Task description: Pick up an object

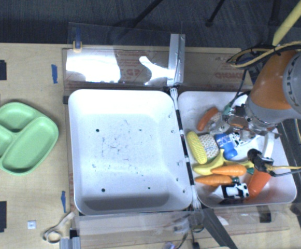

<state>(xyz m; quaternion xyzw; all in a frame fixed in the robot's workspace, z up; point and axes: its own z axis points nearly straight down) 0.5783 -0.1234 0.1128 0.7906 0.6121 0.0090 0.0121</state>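
Two white bins are seen on the worktop (31, 66); toys are piled in the right bin (287, 188) at lower right, an ear of corn (196, 145) included. Whether the hand (233, 122) above them is closed cannot be told.

Robotics lab: taped bench (31, 71), bins (122, 100).

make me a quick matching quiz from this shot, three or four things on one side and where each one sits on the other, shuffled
Things:
1. corn cob
2. green divided plate
3. gripper
4. banana

Places:
A. on the bench, left of both bins
B. over the right bin, above the toys
C. upright by the right bin's left wall
D. lying just below the corn cob, above an orange carrot

Pairs: 1-C, 2-A, 3-B, 4-D
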